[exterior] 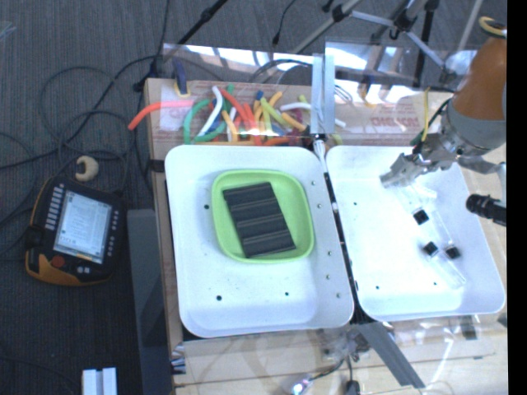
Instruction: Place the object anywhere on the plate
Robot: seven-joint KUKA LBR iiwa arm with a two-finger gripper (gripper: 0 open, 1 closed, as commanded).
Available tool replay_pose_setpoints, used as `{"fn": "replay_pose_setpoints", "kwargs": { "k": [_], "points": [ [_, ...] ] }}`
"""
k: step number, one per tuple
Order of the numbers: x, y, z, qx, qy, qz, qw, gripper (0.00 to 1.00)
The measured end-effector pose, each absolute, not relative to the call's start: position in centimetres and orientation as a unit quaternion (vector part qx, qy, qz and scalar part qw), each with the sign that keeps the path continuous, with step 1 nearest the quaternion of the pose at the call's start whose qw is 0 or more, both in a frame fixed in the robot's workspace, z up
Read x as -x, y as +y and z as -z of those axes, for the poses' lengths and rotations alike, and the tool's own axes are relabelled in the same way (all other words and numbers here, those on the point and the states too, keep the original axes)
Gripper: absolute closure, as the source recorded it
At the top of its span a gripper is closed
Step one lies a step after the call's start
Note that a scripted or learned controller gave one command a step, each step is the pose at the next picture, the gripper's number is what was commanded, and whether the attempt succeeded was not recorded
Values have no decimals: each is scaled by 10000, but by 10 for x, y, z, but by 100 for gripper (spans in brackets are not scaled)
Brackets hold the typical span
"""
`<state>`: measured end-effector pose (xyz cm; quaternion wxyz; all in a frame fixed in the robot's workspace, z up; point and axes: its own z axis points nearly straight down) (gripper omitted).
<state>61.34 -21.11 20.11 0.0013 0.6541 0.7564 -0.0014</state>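
A green square plate (pixel 304 217) lies in the left bin (pixel 247 303). On its middle rests a dark grey ribbed rectangular block (pixel 259 219), lying flat with nothing touching it. My gripper (pixel 400 174) hangs over the upper part of the right bin (pixel 387 278), well to the right of the plate and apart from the block. Nothing shows in its grasp. The grey arm with its orange band (pixel 486 76) reaches in from the upper right.
Three small black pieces (pixel 429 248) lie in the right bin below the gripper. Coloured cables (pixel 239 113) are heaped behind the bins. A teach pendant (pixel 78 229) sits on the floor at the left.
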Motion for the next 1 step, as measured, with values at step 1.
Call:
{"fn": "replay_pose_setpoints", "kwargs": {
  "k": [1],
  "points": [
    [-614, -211, -201, -6540, 7565, 13, 14, 0]
  ]
}}
